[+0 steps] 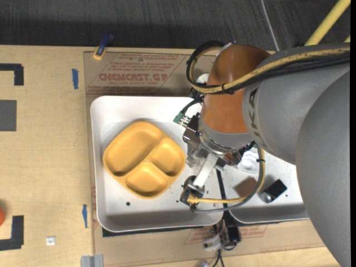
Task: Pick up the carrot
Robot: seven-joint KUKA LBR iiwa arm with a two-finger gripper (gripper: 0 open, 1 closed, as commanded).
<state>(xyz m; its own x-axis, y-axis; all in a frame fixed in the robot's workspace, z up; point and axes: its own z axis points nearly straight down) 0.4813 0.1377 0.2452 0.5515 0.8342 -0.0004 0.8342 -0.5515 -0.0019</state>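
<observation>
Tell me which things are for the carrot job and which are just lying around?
For the job:
robot arm

Just lying around:
yellow plate in the left bin
small brown thing and small black thing in the right bin

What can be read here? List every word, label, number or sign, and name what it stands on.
"CHEMCAST GP", as best it reads: large red print on the cardboard sheet beyond the far rim of the left bin.
Smaller red line above it, on the same sheet: too blurred to read.
Nothing else is legible.
</observation>
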